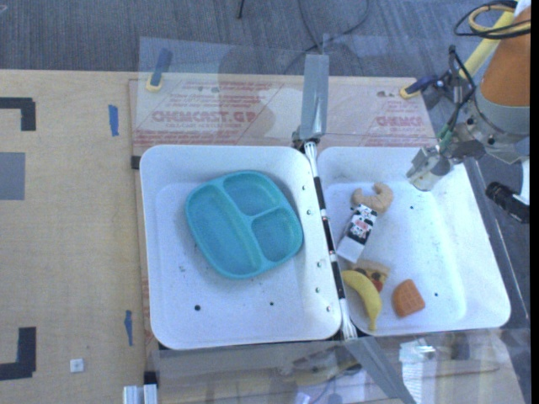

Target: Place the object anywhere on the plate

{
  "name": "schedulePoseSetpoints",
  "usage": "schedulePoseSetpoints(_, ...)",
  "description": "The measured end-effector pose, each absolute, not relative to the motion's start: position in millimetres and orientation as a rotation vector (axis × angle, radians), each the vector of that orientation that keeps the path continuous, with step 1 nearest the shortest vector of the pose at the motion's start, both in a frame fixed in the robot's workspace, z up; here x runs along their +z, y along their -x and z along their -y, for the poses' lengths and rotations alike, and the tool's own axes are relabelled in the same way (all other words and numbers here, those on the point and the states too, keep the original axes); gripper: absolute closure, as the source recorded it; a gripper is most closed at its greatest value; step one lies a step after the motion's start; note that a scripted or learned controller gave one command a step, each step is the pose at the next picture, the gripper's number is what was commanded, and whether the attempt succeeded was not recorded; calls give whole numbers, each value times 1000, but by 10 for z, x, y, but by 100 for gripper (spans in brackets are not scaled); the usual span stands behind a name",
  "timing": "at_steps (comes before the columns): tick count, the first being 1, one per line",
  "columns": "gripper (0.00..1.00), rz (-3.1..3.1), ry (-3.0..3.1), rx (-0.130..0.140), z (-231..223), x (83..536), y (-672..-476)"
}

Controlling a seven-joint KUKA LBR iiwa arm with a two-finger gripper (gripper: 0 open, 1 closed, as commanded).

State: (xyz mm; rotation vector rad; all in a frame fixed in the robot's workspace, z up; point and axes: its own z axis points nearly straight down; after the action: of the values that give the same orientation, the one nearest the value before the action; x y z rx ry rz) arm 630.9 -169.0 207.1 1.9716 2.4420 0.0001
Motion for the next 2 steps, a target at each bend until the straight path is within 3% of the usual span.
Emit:
schedulePoseSetpoints(1, 100, -2430, -1992, -1, 1183, 1706, -6520)
schedulePoseSetpoints(2, 100, -2778, -1466, 1, 306, 1856, -6474)
